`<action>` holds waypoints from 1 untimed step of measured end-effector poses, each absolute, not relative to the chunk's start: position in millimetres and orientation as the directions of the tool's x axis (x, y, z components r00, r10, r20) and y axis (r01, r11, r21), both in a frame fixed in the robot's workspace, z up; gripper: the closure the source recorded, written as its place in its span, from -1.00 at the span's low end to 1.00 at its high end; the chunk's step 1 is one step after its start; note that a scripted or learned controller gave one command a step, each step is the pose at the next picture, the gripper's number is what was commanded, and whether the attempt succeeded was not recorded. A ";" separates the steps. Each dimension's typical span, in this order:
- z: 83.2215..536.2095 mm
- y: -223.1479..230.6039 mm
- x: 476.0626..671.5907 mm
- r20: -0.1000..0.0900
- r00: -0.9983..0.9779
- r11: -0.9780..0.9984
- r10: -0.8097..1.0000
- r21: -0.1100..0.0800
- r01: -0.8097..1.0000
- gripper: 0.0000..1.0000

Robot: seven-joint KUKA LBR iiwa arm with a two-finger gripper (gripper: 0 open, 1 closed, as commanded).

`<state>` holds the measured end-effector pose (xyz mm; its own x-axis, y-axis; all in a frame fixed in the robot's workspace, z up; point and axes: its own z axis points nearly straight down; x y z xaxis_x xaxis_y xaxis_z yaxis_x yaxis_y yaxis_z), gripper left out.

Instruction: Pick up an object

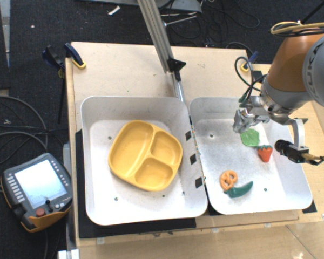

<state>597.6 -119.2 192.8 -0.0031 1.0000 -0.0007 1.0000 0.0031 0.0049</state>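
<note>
Camera view, starting at the near edge of the bench: the right bin serves as the landmark here. In its near part lie an orange pretzel and, touching it on the nearer side, a dark green pepper-shaped toy. Farther in, toward the bin's middle, a small red strawberry sits upright, and just beyond and left of it rests a light green leaf-shaped piece. The gripper hangs directly over the far edge of that leaf piece, low in the bin; whether its tips are spread or pressed together cannot be told from this angle, and nothing is seen clearly between them. Above it the grey wrist and orange band of the arm come in over the bin's right far corner.

Left of the right bin, sharing a wall with it, is the left bin, holding a yellow divided plate near its centre. Beyond both bins a metal pole slants up from the bench.
</note>
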 end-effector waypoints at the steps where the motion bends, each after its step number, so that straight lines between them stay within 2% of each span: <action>1: 219.1 -119.0 598.7 -0.001 -0.003 0.003 1.000 0.004 1.000 1.00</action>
